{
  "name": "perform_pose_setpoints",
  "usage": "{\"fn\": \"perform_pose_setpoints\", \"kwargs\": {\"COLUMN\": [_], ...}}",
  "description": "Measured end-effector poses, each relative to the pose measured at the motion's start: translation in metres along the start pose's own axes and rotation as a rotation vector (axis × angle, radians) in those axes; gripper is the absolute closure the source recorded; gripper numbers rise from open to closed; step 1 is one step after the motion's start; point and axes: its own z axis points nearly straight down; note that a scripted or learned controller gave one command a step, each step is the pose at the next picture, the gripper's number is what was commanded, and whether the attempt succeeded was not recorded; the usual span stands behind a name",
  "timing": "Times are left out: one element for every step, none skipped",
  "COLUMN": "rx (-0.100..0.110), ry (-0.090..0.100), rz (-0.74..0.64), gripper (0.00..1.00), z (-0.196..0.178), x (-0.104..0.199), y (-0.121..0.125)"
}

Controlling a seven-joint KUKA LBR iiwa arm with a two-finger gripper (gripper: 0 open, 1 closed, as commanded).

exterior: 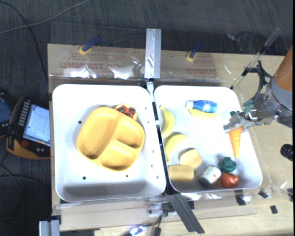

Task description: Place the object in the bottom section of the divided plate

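Note:
The yellow divided plate lies in the left bin, with a small dark red toy at its far rim. My gripper is over the right side of the right bin. Its fingers are shut on the wide top end of an orange carrot. The carrot hangs point down, with its green leaves just above the fingers.
The right bin also holds a banana, a blue and white bottle, pale yellow pieces, a grey and white piece, a red fruit and a dark green piece. A handheld device lies left of the bins.

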Motion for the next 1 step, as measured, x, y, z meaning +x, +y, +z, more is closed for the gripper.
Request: {"fn": "perform_pose_setpoints", "kwargs": {"rx": [0.004], "ry": [0.004], "rz": [-0.035], "gripper": [1.00], "z": [0.1210], "x": [0.0656], "y": [0.0031]}}
